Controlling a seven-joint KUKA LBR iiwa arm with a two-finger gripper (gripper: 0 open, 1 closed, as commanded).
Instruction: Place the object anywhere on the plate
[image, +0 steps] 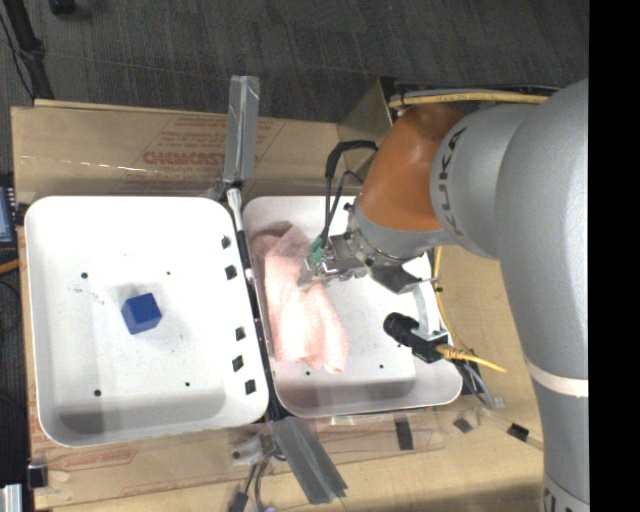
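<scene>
1. Nearest me, at the bottom of the camera view, I see the bench edge (150, 455) with tape strips and cardboard under both bins.

2. Next up, the left bin (60, 400). A small blue cube (142, 312) sits on its floor, toward the 9 o'clock side of centre, upright and touching nothing else. I cannot make out a plate here.

3. The right bin (350, 400) holds a pale pink cloth (305, 320), crumpled, running from 12 o'clock of the bin down toward 6, along the wall it shares with the left bin.

4. The gripper (318, 266) is down at the upper part of that cloth, at about 11 o'clock in the right bin. The wrist covers the fingers; I cannot tell how they stand, nor whether they have hold of any fabric.

5. Behind it, the orange band (405, 175) and the grey arm (530, 230) come in from 3 o'clock and fill the far right.

6. My reading: this is the pick step, not the placing. With the gripper at the cloth, I take that as the object, though the cube may be it.

7. The next move calls for a straight lift to check that the cloth comes up. Then I need to find the plate, which I cannot see in either bin; the target stays uncertain.

8. Risk: soft fabric can slip out or drag along the wall.
</scene>
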